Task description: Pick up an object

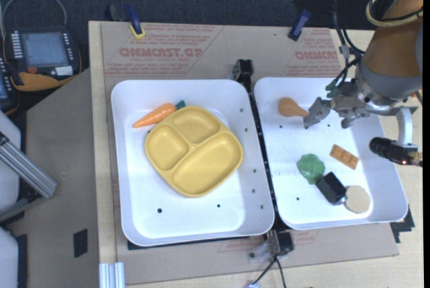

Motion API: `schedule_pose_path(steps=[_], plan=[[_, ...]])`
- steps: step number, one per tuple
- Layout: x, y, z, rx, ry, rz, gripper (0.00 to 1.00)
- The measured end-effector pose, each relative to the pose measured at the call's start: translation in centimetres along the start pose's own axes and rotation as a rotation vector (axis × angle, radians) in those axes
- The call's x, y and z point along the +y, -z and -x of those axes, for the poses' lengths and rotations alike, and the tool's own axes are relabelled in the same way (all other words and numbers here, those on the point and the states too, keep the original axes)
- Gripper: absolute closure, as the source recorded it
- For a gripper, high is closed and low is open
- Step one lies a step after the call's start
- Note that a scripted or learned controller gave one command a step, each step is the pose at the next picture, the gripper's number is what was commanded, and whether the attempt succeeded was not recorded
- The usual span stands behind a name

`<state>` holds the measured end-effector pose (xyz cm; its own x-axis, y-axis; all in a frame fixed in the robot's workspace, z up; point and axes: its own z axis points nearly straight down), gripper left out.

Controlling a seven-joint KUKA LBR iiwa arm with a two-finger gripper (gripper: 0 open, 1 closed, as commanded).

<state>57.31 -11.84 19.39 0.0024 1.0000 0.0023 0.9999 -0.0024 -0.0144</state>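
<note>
On the bench, a brown cardboard sheet point(201, 45) clipped at its far edge bears two shallow white bins: the left bin point(127, 146) holds a yellow divided plastic plate point(193, 150) with an orange toy carrot point(154, 115) touching its far-left rim. Over the right bin point(282, 206), the two-finger gripper point(332, 115) hangs with fingers spread, gripping nothing, just right of a tan toy drumstick point(291, 107). Nearer lie a brown waffle piece point(344, 156), green toy lettuce point(311, 166), a black block point(330, 187) and a beige disc point(357, 199).

Single fixed camera above bench point(201, 45), slanted down, both bins framed.
</note>
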Motion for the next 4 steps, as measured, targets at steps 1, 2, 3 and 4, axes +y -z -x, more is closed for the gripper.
schedule_pose_path(steps=[1,2,3,4], plan=[[0.3,0.7,0.0,-0.002,0.003,0.014,0.00],[0.2,-5.5,-0.7,0.000,0.003,0.006,0.00],[0.1,-10.9,-0.8,0.000,0.002,0.007,0.00],[0.2,-9.5,-0.7,-0.002,0.001,0.014,1.00]])
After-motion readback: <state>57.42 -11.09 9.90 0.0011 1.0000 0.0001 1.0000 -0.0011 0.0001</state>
